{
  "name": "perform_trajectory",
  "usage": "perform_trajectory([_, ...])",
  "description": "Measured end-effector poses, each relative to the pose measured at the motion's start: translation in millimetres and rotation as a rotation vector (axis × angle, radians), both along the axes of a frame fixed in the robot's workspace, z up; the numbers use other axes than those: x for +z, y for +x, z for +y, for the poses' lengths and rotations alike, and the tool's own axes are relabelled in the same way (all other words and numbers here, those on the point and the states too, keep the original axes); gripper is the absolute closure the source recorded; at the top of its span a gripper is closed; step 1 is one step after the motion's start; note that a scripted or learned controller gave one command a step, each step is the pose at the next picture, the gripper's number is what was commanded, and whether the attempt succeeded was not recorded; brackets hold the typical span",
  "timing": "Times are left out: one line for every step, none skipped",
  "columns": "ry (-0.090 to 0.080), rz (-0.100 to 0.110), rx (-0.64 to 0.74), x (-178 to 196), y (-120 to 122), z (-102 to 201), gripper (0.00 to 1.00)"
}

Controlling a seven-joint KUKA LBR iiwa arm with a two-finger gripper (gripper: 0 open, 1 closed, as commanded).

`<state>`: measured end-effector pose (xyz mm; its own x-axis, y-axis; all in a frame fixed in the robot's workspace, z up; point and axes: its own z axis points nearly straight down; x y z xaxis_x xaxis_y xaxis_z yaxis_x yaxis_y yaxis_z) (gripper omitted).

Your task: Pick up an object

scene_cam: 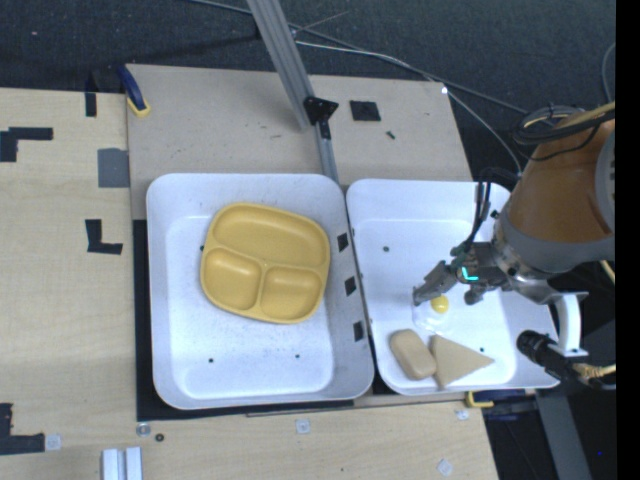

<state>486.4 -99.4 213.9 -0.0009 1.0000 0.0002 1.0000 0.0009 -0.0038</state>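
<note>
The fingers (437,290) hang parted in the right bin (400,208), with nothing between them, directly above a small yellow-and-white object (437,306). A tan rounded piece (411,354) and a tan wedge (460,359) lie just beyond it, toward the bin's near wall. The small object looks the likeliest pick, almost straight down.

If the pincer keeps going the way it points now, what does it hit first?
Probably the small yellow-and-white object just below the pincer on the right bin floor. Depth is unclear from this slanted view, so it could miss and meet the bin floor.
</note>
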Motion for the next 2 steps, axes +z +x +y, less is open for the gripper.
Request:
perform_trajectory([0.0, -0.002, 0.0, 1, 0, 0, 0.0])
perform_trajectory([0.001, 0.003, -0.001, -44, -1, -5, 0.0])
